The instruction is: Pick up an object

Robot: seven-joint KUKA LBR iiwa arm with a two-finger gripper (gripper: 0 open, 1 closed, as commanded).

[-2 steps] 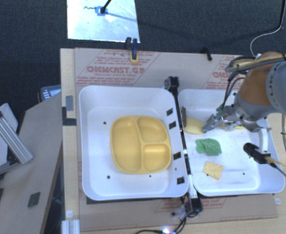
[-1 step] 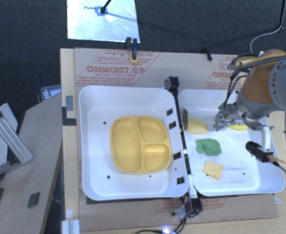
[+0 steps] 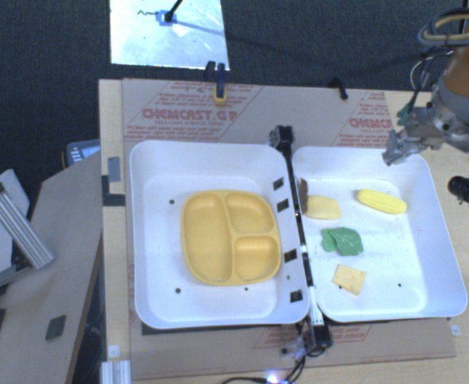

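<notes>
On the left of the table (image 3: 114,94), the left bin (image 3: 150,294) holds a yellow divided plate (image 3: 229,237), lying flat near its middle with three compartments facing up. Across the black divider, the right bin (image 3: 438,286) carries four small pieces, all apart from one another: a pale yellow wedge (image 3: 323,207) close to the divider, a green leafy piece (image 3: 343,241) just below it, a small yellow cracker-like square (image 3: 349,278) lower still, and a yellow corn cob (image 3: 381,202) toward the far side. My end effector (image 3: 396,152) hangs over the bin's far right corner, above and to the right of the corn, with nothing in it; I cannot tell how far it is open.
</notes>
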